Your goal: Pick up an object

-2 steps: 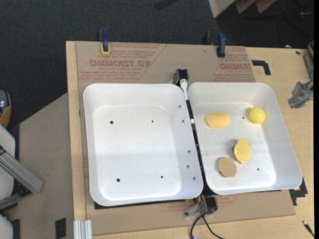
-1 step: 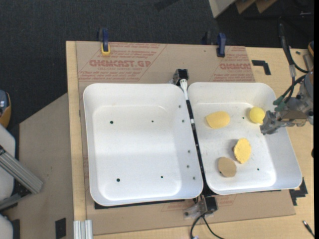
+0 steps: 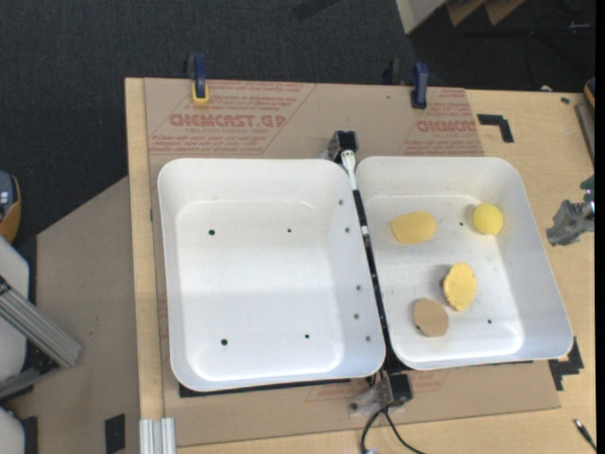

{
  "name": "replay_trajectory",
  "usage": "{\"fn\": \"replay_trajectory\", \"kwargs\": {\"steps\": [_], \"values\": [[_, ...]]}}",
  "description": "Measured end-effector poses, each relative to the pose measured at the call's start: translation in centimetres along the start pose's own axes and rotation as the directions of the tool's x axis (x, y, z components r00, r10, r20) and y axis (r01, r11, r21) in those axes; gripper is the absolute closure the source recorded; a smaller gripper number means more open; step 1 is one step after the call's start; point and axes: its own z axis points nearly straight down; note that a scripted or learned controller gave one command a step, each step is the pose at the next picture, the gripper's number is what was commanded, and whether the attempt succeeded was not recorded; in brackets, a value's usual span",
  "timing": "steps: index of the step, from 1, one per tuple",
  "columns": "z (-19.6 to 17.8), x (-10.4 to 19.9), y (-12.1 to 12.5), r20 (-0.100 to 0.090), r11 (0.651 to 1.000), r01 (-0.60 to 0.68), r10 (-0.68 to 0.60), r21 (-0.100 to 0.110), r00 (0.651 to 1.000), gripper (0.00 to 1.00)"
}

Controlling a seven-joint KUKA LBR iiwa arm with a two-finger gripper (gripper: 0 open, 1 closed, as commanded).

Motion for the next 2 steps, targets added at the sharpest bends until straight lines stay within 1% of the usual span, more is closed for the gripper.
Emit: {"fn": "replay_trajectory", "kwargs": {"steps": [1,2], "values": [[4.2,2.3,0.0,-0.007,1.0,0.007,-0.007,0.009,1.0,1.0],[5.1,4.8,0.0,-0.007,1.0,0.008,-0.008,0.007,1.0,1.0]]}}
